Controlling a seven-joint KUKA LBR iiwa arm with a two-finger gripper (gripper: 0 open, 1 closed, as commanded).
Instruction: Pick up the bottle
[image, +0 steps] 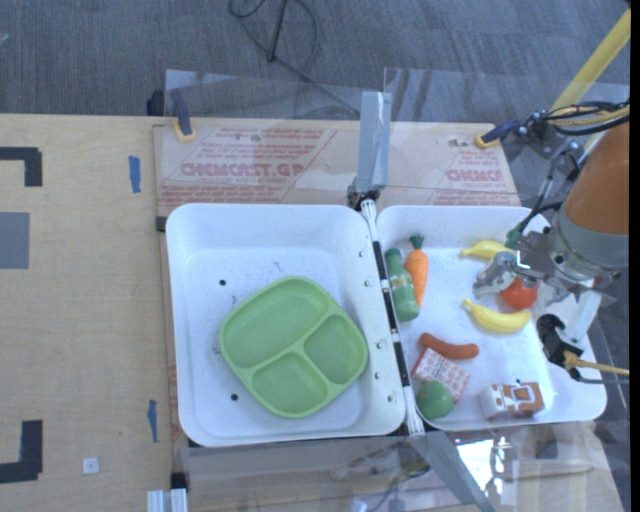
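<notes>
Spanning most of the view, the bench (80, 330) carries two white bins side by side. The left bin (200, 240) holds a green plate (292, 346) with three compartments, lying tilted toward the near right corner of that bin. The right bin (590, 395) holds all the smaller items.

The arm (600, 200) reaches in from the right, its orange band above the grey wrist, over the far right part of the right bin. The gripper (500, 275) hangs low there, just beside a red tomato-like item (519, 294) and between two bananas; whether its metal fingers are spread or pressed together I cannot tell, and nothing shows clearly between them.

The bottle (401, 285), green with a label, lies along the left wall of the right bin, touching the carrot (417, 273) on its right side, well apart from the gripper.

One banana (496, 318) lies just near of the gripper, and another (484, 250) just beyond it. A red sausage (449, 349) lies mid-bin, with a red-and-white packet (441, 372) touching its near side and a green ball (435, 400) against that packet's near edge. A small white carton (512, 399) sits toward the near right corner.
</notes>
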